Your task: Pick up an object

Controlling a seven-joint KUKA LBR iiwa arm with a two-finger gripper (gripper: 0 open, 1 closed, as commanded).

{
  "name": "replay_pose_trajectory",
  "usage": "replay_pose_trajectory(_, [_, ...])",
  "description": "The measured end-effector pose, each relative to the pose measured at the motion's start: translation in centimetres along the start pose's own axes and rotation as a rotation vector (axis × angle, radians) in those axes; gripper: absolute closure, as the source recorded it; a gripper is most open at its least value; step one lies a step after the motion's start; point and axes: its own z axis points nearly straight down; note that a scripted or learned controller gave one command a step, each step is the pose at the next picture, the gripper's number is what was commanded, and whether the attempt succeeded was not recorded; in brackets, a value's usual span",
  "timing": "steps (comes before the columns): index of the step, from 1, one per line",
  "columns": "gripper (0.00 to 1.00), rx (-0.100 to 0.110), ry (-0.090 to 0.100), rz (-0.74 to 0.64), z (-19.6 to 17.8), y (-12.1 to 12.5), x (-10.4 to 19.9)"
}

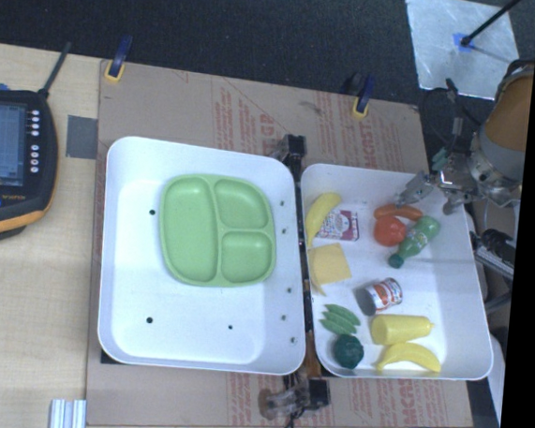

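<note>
The right bin (pixel 459 274) holds several toy foods: a banana (pixel 322 214), a red and white packet (pixel 342 226), a red tomato (pixel 389 229), a green bottle (pixel 414 241), a yellow cheese slice (pixel 330 264), a small can (pixel 384 295), a green pea pod (pixel 340 317), a dark green round piece (pixel 347 351) and two yellow pieces (pixel 402 330) (pixel 411 360). My gripper (pixel 436 194) hangs over the bin's far right corner, just above the tomato and bottle. Its fingers stand apart, open, with nothing between them.
A green divided plate (pixel 219 230) lies in the left bin (pixel 121 270). A teach pendant (pixel 4 160) rests on the bench at the far left. Clamps (pixel 359 93) hold the cardboard underlay at its far edge.
</note>
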Motion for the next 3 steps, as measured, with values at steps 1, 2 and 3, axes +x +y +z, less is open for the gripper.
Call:
replay_pose_trajectory(1, [0.00, -0.014, -0.004, -0.004, 4.3, -1.9, 2.5])
replay_pose_trajectory(2, [0.00, -0.019, -0.001, -0.008, 4.7, -2.0, 1.4])
replay_pose_trajectory(3, [0.00, -0.009, -0.004, -0.003, 5.3, 0.3, 3.0])
